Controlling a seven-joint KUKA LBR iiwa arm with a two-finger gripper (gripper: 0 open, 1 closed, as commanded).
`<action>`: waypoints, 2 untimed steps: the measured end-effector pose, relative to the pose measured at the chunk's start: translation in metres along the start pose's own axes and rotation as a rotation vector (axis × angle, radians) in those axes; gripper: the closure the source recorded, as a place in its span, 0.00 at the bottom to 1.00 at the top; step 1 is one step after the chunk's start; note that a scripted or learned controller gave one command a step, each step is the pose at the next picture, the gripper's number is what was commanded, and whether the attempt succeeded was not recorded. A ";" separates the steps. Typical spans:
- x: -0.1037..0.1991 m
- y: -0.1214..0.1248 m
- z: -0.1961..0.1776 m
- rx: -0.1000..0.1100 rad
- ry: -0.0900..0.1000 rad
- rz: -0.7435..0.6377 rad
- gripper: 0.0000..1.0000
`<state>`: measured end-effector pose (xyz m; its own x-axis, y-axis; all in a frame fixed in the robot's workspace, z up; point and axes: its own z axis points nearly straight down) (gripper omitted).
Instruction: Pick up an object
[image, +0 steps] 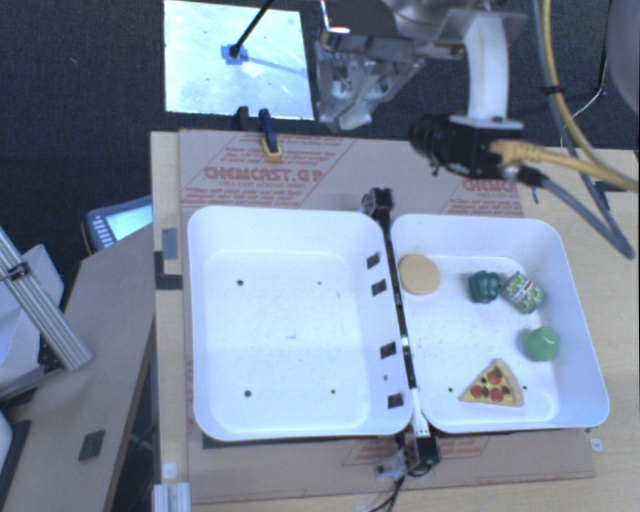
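Pincer (350, 85) hangs high at the top of the frame, above the far edge of the worktop (165, 200), well apart from both bins; metal body glares, so whether it is released or clenched I cannot tell.

Candidates all lie in the right bin (575, 300): flat tan disc like a cookie (419, 274) near the divider; dark green knobbly piece, perhaps a pepper (484, 286); small printed carton (522, 292) just beside it, tilted; smooth light green rounded fruit (541, 344); flat pizza slice (493, 385) near the front wall.

Risks, as judged: disc and slice lie low and may slide out of a pinch; rounded fruit may roll away; pepper and carton sit close, so a descent there may nudge both; glossy white bin floor offers little friction.

Left bin (200, 330): smooth white plastic, dotted with small holes.
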<state>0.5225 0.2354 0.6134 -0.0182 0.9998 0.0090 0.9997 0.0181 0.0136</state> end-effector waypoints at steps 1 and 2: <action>0.000 0.000 -0.011 -0.002 0.001 -0.002 1.00; 0.000 0.000 -0.022 -0.004 0.002 -0.003 1.00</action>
<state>0.5226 0.2351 0.6359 -0.0214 0.9997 0.0107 0.9996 0.0212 0.0175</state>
